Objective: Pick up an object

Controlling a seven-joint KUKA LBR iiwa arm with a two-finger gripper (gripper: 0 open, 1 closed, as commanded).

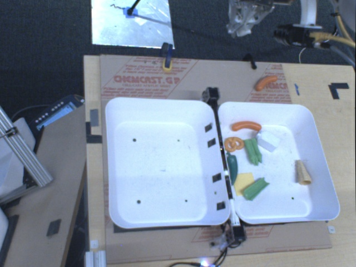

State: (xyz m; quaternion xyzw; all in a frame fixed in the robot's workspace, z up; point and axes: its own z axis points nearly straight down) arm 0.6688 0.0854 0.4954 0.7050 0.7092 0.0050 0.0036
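The right bin (320, 166) holds several small toy foods. An orange sausage (246, 125) lies near its back edge, with a pretzel (234, 144) just below it. A white block (267, 141) sits beside a light green vegetable (253, 151). A dark green pepper (232, 164), a yellow wedge (243, 182) and a green pod (255, 188) lie near the divider. A tan cone-like piece (302, 172) rests at the right. My gripper (243, 20) hangs high above the bench, behind the bins, with nothing visible in it.
The left bin (158, 166) stands beside the right one. A second orange sausage (266, 83) lies on the cardboard behind the right bin. A yellow-and-blue clamp (167, 57) sits at the board's back edge. A shiny metal sheet (131, 14) lies beyond.
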